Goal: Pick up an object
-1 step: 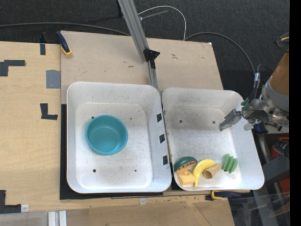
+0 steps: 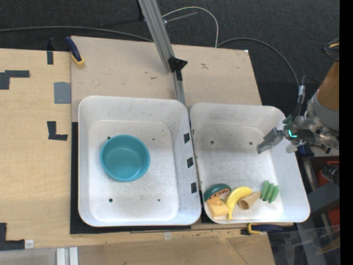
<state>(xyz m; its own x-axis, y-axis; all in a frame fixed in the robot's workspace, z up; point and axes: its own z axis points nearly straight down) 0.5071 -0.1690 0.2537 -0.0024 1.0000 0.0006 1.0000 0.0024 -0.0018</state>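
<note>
Gripper (image 2: 270, 141) over right bin's (image 2: 231, 115) right side, finger state unclear, nothing visibly held; banana (image 2: 238, 196) well below; teal bowl (image 2: 125, 158) in left bin (image 2: 91, 148).

This was a robotics lab. Two white bins (image 2: 83, 148) sat side by side on a plywood bench (image 2: 127, 65) over dark carpet; behind the bins a metal pole (image 2: 157, 26) rose and loose cables (image 2: 242, 43) trailed, and tape marks (image 2: 55, 128) lay left of them.
</note>
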